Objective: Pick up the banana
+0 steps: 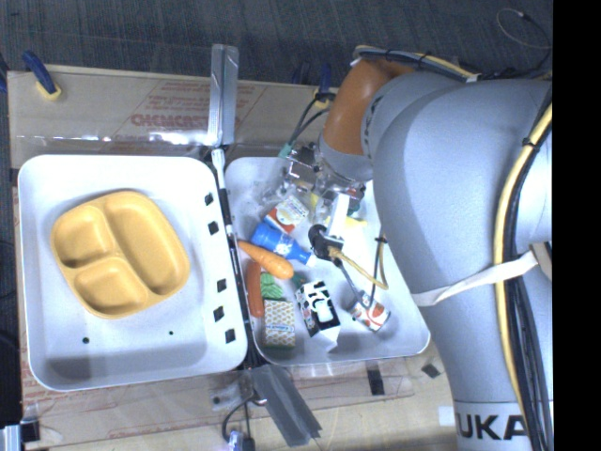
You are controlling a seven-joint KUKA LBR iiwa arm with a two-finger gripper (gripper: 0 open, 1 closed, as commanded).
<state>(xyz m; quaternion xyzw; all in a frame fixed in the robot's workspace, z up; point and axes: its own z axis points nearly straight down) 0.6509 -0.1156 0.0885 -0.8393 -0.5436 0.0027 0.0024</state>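
My gripper [302,182] is down in the back part of the right bin [406,338], over a heap of small items. The grey arm covers the bin's right side. A pale yellow sliver [354,216] sits against the wrist; I cannot tell whether it is the banana. Just in front of the gripper lie an orange-and-white packet [289,216] and a blue bottle [282,242].
In the right bin there are also a carrot [266,259], a red stick-like item [254,291], a green snack packet [279,325], a black-and-white carton [319,308] and a red can [372,317]. The left bin [38,346] holds a yellow divided plate [117,250].
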